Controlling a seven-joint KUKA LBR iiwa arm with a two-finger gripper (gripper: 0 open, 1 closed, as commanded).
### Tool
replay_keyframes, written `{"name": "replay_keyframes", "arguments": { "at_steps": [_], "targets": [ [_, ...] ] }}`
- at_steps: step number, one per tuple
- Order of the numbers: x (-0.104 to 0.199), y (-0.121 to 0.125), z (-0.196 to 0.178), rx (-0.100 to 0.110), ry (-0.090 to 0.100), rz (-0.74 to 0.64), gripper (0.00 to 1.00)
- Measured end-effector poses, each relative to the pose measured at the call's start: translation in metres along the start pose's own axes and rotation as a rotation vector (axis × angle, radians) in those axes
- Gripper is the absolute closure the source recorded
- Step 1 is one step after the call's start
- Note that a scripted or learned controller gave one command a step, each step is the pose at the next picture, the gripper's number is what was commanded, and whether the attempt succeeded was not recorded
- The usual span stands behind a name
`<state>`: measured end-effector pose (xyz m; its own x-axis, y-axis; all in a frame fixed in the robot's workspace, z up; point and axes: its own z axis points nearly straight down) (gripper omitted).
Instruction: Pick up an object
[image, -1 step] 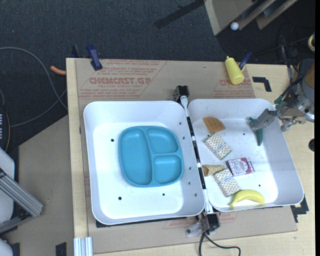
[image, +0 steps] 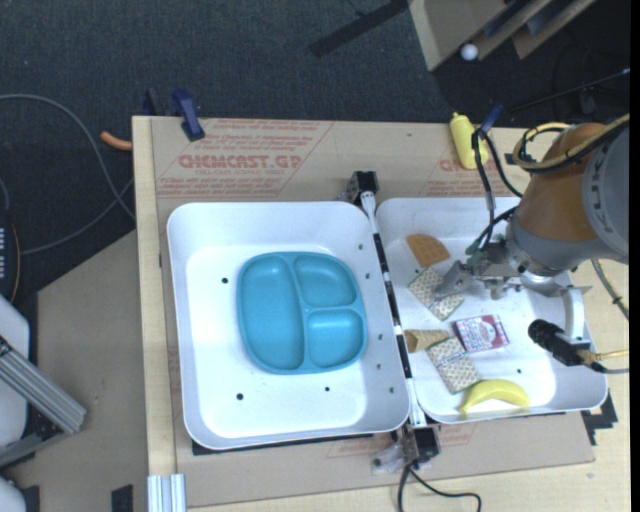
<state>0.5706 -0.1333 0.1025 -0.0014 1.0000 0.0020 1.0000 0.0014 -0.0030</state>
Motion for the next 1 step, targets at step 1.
{"name": "replay_keyframes", "arguments": {
  "at_steps": [1],
  "targets": [
    [0.0338,0.0719,0.0177,-0.003,-0.001,0.000,0.00]
  ]
}}
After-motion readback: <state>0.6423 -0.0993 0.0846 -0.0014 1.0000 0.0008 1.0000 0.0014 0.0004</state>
